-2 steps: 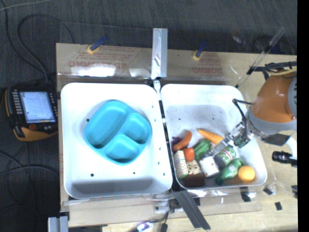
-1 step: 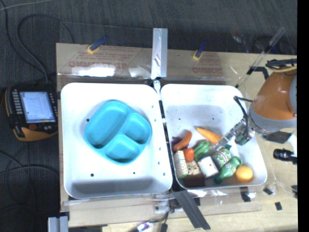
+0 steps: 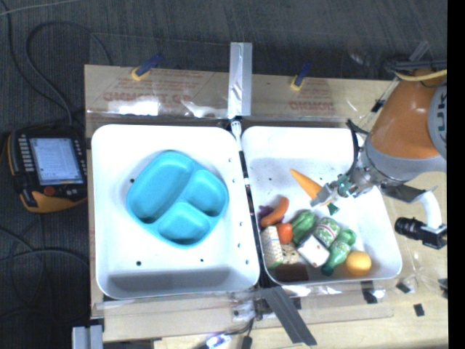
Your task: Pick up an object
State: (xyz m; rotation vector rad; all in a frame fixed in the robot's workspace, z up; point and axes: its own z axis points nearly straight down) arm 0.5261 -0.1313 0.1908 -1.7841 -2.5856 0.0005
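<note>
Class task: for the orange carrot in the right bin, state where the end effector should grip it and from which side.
Grip the carrot across its thicker middle, descending from above: it lies flat, apart from the pile, its tip pointing up-left toward bare bin floor.

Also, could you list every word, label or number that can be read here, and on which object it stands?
None can be read.
Red print on the clear sheet behind the bins: too blurred.
Screen of the handheld pendant: too small.
Label on the green bottle: too small.
</note>
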